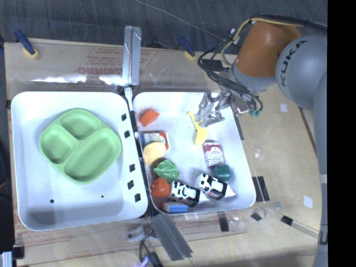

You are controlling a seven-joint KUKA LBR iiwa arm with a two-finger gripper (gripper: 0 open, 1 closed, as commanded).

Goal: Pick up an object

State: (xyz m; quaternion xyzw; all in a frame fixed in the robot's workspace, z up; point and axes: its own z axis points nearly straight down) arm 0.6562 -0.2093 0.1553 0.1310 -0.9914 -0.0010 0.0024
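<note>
Gripper (208, 113), finger state indeterminate, over right bin (240, 143) touching banana (198, 130): centre on banana's narrow body, descend straight, close before lifting.

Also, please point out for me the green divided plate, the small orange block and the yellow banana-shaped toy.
green divided plastic plate (80, 144): camera view, on the ridge between its compartments.
small orange block (148, 116): camera view, on the middle of its top face.
yellow banana-shaped toy (199, 131): camera view, on its lower body.

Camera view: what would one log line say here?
pincer over right bin | yellow banana toy just below it | nothing seen gripped | green plate in left bin
</note>
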